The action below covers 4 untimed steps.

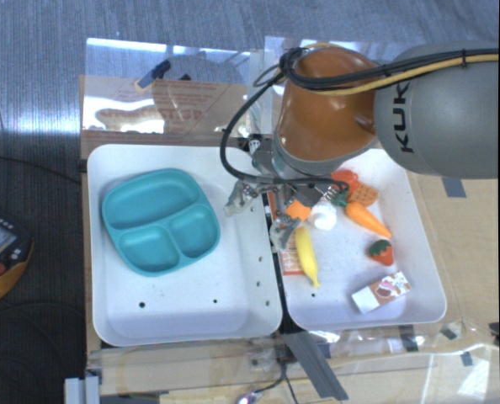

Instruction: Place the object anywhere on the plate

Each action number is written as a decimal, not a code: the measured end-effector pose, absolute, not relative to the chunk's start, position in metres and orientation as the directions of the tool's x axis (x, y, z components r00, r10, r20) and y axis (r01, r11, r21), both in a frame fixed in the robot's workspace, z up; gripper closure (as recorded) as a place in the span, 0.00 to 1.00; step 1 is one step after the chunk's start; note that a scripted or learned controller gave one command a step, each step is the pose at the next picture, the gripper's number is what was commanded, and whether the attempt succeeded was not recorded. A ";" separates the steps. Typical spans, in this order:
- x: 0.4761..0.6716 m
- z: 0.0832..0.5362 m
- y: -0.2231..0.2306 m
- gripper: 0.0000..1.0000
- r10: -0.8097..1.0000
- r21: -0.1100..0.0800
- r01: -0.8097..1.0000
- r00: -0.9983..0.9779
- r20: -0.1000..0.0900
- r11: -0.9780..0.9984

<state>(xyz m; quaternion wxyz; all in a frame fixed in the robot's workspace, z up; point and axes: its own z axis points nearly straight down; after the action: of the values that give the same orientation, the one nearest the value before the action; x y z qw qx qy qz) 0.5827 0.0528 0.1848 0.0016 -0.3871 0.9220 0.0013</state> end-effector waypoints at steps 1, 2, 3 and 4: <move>0.583 0.185 0.053 0.00 -0.714 0.001 -0.714 -0.700 -0.004 0.700; 0.583 0.185 0.053 0.00 -0.714 0.001 -0.714 -0.700 -0.004 0.700; 0.583 0.185 0.053 0.00 -0.714 0.001 -0.714 -0.700 -0.004 0.700; 0.571 0.185 0.084 0.00 -0.951 0.000 -0.951 -0.311 -0.004 0.311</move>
<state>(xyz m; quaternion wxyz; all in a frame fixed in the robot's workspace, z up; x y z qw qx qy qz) 0.5710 0.0842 0.1847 0.0018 -0.5871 0.8095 0.0012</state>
